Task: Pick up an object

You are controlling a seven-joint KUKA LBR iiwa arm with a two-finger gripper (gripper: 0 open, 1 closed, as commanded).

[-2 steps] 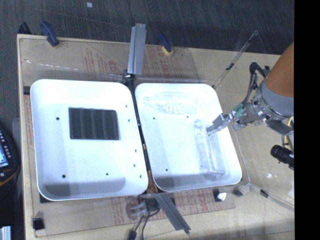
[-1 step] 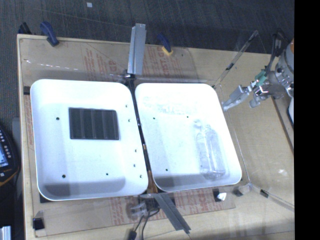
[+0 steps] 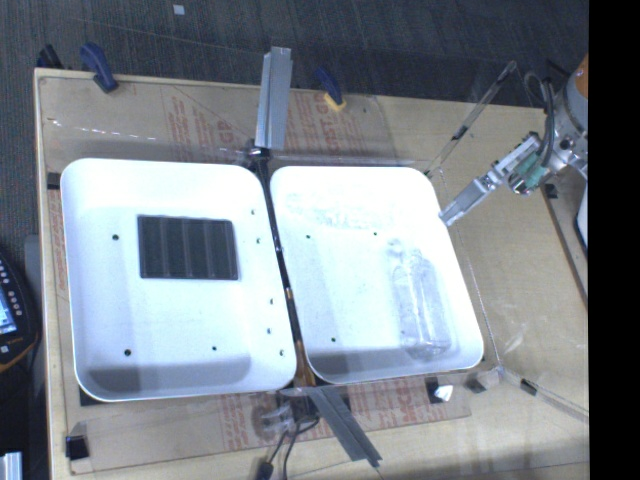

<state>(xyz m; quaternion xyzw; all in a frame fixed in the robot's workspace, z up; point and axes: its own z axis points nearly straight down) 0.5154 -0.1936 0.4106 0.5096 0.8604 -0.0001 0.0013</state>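
A dark grey ribbed rectangular block (image 3: 188,248) lies flat in the left bin (image 3: 90,198), toward its upper middle. A clear plastic bottle (image 3: 420,303) lies lengthwise along the right side of the right bin (image 3: 340,193). My gripper (image 3: 450,211) hangs slanted just outside the right bin's upper right corner. It points down and to the left, above and to the right of the bottle, and touches neither object. Nothing shows held in it.
A metal bar (image 3: 273,98) stands behind the gap between the bins, with blue clamps (image 3: 100,68) along the bench's far edge. A clear panel edge and thin rods (image 3: 485,103) run near the gripper on the right. Another bracket (image 3: 340,428) sits at the front.
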